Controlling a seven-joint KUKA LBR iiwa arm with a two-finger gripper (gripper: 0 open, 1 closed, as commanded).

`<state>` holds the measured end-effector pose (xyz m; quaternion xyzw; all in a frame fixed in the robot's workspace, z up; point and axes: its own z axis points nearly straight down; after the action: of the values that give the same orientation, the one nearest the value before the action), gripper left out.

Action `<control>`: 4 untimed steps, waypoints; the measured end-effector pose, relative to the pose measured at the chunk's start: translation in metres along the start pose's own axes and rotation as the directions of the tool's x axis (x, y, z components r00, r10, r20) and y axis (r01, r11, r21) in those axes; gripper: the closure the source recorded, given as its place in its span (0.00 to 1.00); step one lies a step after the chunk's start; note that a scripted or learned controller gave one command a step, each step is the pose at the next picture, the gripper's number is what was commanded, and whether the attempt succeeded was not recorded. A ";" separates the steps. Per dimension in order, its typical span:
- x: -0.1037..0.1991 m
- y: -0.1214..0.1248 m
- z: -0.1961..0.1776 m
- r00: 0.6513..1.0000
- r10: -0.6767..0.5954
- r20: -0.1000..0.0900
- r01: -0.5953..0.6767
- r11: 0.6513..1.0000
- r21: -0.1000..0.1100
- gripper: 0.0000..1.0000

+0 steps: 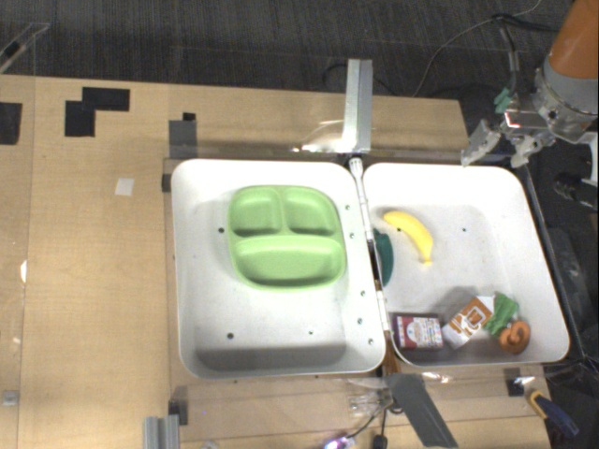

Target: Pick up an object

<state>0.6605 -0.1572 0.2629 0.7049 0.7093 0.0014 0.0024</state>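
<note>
My gripper (499,148) hangs over the far rim of the right bin (487,190), near its back right corner, open with nothing between its fingers. A yellow banana (412,233) lies in that bin's left half, well down and left of the gripper. A dark teal object (383,256) rests against the divider beside the banana. Along the bin's near edge sit a maroon box (417,332), an orange-and-white carton (471,319) and a toy carrot with green leaves (512,329). A green divided plate (285,236) lies in the left bin (201,279).
A metal post (359,106) stands behind the seam between the bins. Cables (468,36) trail across the dark floor behind the bench. The wooden bench top (84,251) stretches to the left of the bins.
</note>
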 end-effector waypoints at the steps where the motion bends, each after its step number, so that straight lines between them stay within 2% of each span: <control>1: 0.051 0.007 0.092 0.990 0.142 -0.001 -0.142 0.990 0.002 0.00; 2: 0.069 -0.045 0.168 0.998 0.063 -0.002 -0.063 0.998 0.000 0.00; 3: 0.069 -0.044 0.156 0.998 0.064 -0.002 -0.064 0.998 -0.005 1.00; 4: 0.146 -0.030 0.052 0.990 0.142 -0.002 -0.142 0.990 0.000 1.00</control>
<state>0.6294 -0.0112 0.2104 0.7535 0.6574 0.0024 0.0015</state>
